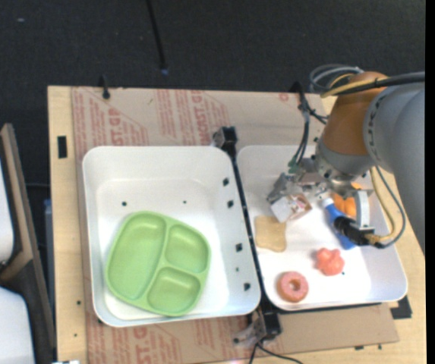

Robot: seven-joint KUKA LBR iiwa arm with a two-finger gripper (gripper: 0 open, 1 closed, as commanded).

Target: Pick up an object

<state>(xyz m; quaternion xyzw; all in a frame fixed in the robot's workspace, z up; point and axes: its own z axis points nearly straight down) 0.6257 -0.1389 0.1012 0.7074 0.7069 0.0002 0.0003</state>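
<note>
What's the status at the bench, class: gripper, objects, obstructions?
Gripper low in right bin, fingers unclear. Tan piece just below it. Donut nearby.

— Left bin [96, 174]? White, holding a lime-green divided plate [158, 262].

— And the right bin [384, 275]? White too. Tan, bread-coloured piece [269, 233] at its nine o'clock; pink ring with a pale centre [293, 286] at six; coral-pink lump [329, 261] just toward three from that.

— Anything blue? Yes, blue and orange bits [344, 217] by the arm [388, 123], itself grey with an orange band.

— Surface [149, 116]? Brown cardboard with red printed lettering, against black floor.
</note>
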